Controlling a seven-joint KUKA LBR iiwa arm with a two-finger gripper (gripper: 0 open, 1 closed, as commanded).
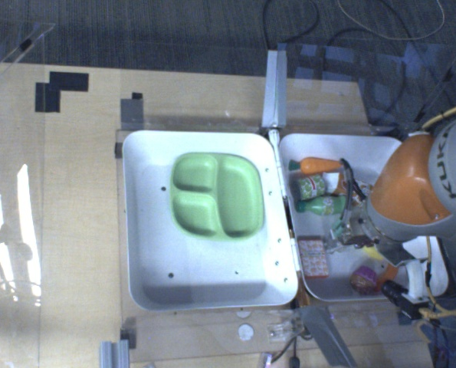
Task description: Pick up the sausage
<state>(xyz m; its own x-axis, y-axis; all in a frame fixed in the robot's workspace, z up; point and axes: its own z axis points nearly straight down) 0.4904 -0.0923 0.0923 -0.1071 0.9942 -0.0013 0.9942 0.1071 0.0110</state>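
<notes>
1. Dark carpet with loose cables lies beyond the desk (59, 244).
2. Left bin (147, 282) holds a green tray (216, 194).
3. Right bin (327, 286) holds a carrot (319, 165), a green bottle (319, 204), a patterned packet (313, 257) and the reddish sausage (364, 280) near its front.
4. End effector (350, 225) hangs over this bin, above the sausage; whether spread or pressed together, I cannot tell.
</notes>
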